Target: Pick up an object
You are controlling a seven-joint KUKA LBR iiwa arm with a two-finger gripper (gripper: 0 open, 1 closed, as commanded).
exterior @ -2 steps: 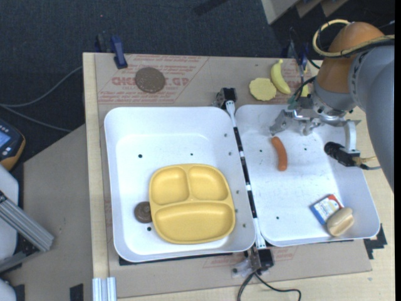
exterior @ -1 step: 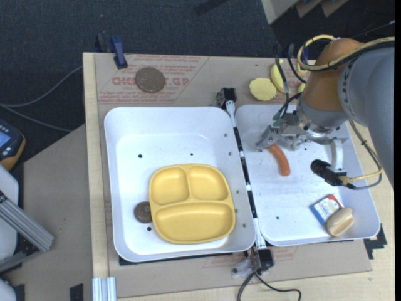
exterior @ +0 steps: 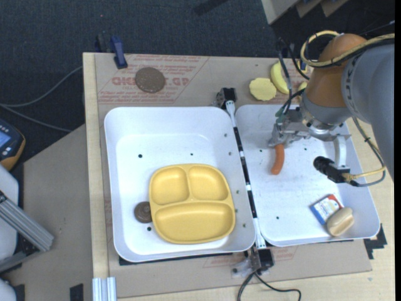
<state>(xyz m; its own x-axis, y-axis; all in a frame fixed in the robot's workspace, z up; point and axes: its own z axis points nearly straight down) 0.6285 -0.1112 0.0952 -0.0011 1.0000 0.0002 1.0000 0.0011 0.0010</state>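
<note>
My gripper [exterior: 283, 138] hangs over the far left part of the right bin [exterior: 294, 231]. An orange carrot-shaped piece [exterior: 277, 160] lies or hangs directly beneath it, its upper end meeting the gripper's tip. Whether that piece is gripped is hidden by the wrist. A blue, white and red packet [exterior: 325, 207] and a tan bun-shaped object [exterior: 340, 222] rest at the right bin's near right corner.
The left bin [exterior: 125, 137] holds a yellow divided plate [exterior: 190, 202] and a small brown round object [exterior: 143, 212] at its left side. Beyond the right bin lie a yellow slice [exterior: 262, 89] and a banana-like piece [exterior: 280, 77]. A brown disc [exterior: 150, 79] sits on the cardboard.
</note>
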